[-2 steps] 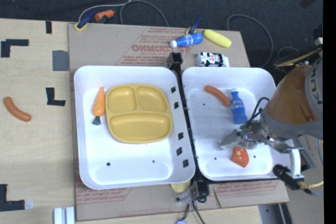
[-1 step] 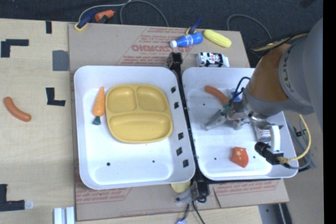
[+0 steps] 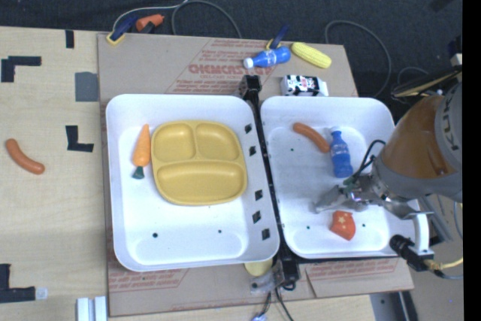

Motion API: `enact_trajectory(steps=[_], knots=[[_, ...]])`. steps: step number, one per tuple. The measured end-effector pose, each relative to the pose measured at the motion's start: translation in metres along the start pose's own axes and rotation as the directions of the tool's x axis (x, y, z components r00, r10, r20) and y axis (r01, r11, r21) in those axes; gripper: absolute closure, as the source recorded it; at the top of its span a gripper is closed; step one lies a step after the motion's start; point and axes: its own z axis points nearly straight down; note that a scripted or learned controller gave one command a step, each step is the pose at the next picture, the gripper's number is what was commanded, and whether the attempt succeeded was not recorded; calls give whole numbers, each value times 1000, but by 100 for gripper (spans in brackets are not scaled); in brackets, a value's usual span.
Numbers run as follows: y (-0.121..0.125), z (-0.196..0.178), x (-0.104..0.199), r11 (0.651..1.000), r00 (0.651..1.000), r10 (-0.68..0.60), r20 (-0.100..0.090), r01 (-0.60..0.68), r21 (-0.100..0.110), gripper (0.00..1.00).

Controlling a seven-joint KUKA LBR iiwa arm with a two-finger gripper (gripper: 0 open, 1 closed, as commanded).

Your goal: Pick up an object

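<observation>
The gripper (image 3: 331, 201) sits low in the right bin (image 3: 301, 237), at the lower right of the frame, its thin grey metal fingers (image 3: 325, 203) pointing left over the bin floor; whether they are spread or closed cannot be told, and nothing shows between them. Just below and to the right of the fingertips lies a small red strawberry (image 3: 343, 225), rounded, with a pale top, close to the fingers but apart from them. Above the gripper a blue plastic bottle (image 3: 340, 154) lies nearly upright in the frame, and a smooth orange-brown sausage (image 3: 311, 135) lies slanted just to its upper left. Behind the gripper the arm (image 3: 421, 154) rises, grey with a broad orange band, at the right edge of the frame. The left bin (image 3: 128, 237), also shallow white plastic with rounded corners, holds a yellow tray (image 3: 199, 162) with three compartments and, beside the tray's left edge, an orange carrot (image 3: 141, 146). Both bins rest on brown cardboard (image 3: 150, 64). Above the bins lie a yellow corn cob (image 3: 311, 55) and a second blue bottle (image 3: 267, 59).
</observation>
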Motion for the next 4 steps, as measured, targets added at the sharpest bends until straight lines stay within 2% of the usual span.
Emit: enact_trajectory(steps=[1, 2, 3, 4], knots=[[60, 1, 31, 1000, 1000, -4, 2, 4, 5, 0], [0, 0, -6, 1000, 1000, 1, 0, -1, 0, 0], [69, 1, 45, 1000, 1000, -4, 3, 4, 4, 0], [-1, 0, 26, 1000, 1000, 0, 1, 0, 1, 0]])
